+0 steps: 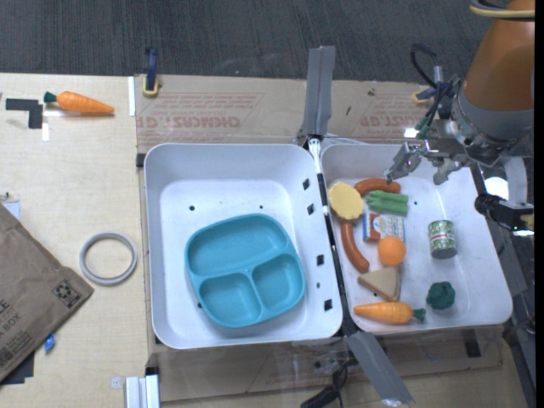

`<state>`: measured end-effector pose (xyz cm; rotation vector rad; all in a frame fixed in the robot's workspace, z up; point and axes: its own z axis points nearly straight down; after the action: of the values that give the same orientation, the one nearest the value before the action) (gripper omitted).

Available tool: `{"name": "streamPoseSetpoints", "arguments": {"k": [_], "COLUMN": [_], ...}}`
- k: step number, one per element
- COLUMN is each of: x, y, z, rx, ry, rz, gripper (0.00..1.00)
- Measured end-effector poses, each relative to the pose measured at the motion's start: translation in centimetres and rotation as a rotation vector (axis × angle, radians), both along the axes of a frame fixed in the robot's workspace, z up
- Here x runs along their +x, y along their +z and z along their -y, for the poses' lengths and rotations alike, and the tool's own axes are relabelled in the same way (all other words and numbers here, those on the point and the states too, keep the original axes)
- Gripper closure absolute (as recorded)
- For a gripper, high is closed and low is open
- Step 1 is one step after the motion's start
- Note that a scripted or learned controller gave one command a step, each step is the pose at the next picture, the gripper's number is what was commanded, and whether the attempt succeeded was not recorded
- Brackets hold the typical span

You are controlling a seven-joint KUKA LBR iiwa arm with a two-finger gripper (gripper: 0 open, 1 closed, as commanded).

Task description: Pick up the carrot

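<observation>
Two white bins sit side by side: the left bin [161, 228] holds one teal three-compartment plate [245, 269], and the right bin [484, 253] holds the toys. There are two carrots: one carrot [384, 313] lies on its side at about 6 o'clock in the right bin, leafy end pointing to 3 o'clock, and a second carrot [81, 103] lies outside the bins on the bench at far 10 o'clock. Also in the right bin are two sausages [352, 246], one orange ball [391, 251], one small can [441, 238], one yellow disc [345, 201], one green piece [440, 295] and one small carton [385, 226] whose print is too small to read. Cardboard behind the bins reads "CHEMC21" upside down. The gripper [418, 165] hangs over the right bin's 12 o'clock edge, fingers spread with nothing between them.
</observation>
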<state>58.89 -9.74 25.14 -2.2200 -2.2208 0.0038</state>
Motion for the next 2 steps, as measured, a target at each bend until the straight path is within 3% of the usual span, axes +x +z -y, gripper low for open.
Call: {"name": "streamPoseSetpoints", "arguments": {"k": [1, 2], "x": [3.4, 6.7], "y": [6.1, 11.0], "z": [-1.2, -6.6], "rx": [-0.001, -0.001], "ry": [-0.074, -0.171], "rz": [0.002, 0.001], "gripper": [0.00, 0.00]}}
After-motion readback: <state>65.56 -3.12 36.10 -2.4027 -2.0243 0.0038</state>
